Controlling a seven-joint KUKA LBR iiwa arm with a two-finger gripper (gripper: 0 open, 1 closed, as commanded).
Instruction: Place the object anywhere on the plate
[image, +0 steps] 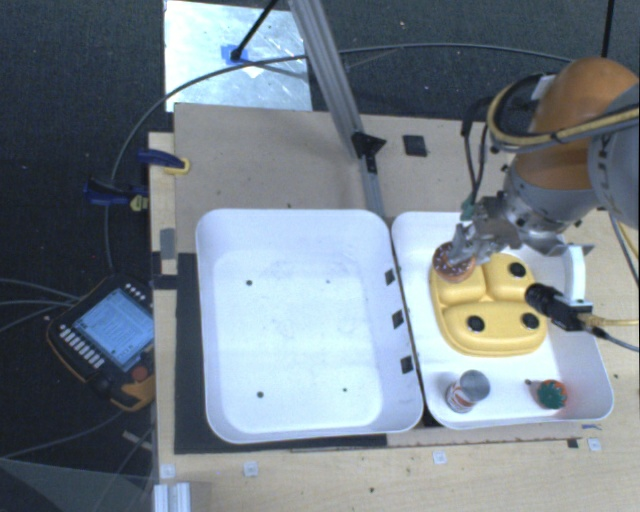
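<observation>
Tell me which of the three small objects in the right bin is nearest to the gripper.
The round brown object on the yellow plate's upper-left section, directly under the gripper. The silvery cup-like object and the green and red object lie on the bin floor.

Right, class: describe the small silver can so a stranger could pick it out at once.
Find the right-hand white bin, the one holding the yellow divided plate. Below the plate, along the bin's near edge, lies the small can. It is shiny metal with a round grey end, unlike the green and red object to its right.
</observation>
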